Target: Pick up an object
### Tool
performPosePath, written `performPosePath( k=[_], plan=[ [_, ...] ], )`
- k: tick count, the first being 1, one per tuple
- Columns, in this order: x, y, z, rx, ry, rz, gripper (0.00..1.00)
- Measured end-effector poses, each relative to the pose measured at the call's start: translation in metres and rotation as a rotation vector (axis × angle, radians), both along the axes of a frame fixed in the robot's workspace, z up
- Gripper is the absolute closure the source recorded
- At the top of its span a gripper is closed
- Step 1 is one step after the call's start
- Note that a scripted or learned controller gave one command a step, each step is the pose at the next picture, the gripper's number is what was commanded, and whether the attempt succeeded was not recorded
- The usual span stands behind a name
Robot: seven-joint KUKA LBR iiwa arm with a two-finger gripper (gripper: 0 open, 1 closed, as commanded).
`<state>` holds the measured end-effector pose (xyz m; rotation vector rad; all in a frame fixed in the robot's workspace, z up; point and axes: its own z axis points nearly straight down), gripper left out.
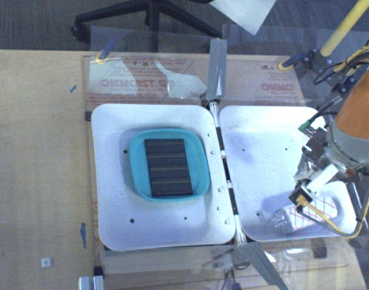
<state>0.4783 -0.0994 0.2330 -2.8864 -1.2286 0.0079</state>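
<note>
In the left bin [112, 162] lies a teal dish [170, 164] with rounded corners, and a black ribbed block [168, 167] rests flat inside it. Near the front right of the right bin [263, 138] lies a pale item with thin red grid lines [322, 212]. A small clear, greyish piece [279, 220] sits just to its left. The arm comes in from the right, and my gripper [310, 173] hangs over the right bin's right side, just above and behind the red-lined item. Nothing shows between its fingers.
A metal divider [217, 71] stands behind the seam between the two bins. Cables and a yellow pole [347, 23] crowd the far right corner. A chair base [151, 11] stands on the floor beyond the bench.
</note>
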Motion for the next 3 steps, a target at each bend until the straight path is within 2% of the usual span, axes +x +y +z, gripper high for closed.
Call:
performPosePath(
  k=[3],
  plan=[
    [0.001,-0.001,0.027,-0.003,0.004,0.001,1.00]
  ],
)
